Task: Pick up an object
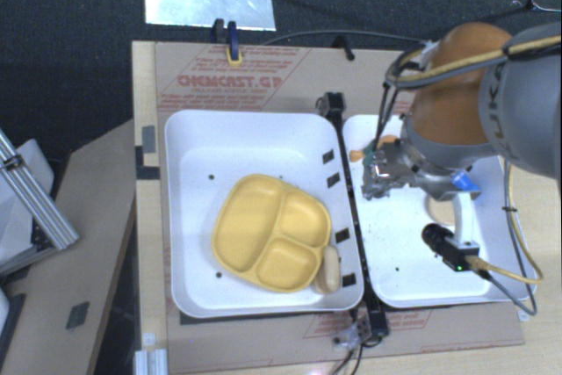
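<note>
A yellow divided plate lies in the left bin, toward its front. A small tan rounded object rests against the plate's front right corner. My gripper hangs low over the left part of the right bin, close to the wall between the bins. A small orange piece lies just left of the gripper by the bin's rim. A blue bit peeks out beside the wrist. The arm hides much of the right bin's floor.
The grey arm with its orange band covers the right bin's back half. A black divider strip runs between the bins. A metal frame stands at the far left, off the bench.
</note>
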Action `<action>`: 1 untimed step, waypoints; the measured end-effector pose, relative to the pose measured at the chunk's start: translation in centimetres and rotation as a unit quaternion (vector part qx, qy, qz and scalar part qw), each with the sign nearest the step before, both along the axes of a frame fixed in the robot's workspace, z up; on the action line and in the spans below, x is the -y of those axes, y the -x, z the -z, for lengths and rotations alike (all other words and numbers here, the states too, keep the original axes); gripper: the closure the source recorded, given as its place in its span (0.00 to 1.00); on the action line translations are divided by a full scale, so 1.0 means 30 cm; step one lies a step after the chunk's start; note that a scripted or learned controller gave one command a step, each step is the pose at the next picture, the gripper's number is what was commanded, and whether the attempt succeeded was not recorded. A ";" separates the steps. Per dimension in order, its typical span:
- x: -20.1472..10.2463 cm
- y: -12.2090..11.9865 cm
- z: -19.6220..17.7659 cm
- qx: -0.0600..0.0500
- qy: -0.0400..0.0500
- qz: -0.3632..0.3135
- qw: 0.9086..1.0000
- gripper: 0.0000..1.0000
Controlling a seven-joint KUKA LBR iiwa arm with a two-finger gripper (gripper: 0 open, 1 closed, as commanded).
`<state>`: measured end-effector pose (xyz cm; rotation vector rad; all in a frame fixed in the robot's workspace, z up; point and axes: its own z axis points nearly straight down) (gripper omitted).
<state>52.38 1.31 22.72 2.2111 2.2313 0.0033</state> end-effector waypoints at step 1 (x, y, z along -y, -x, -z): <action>-0.180 -0.001 -0.031 0.000 -0.001 -0.001 1.000 1.00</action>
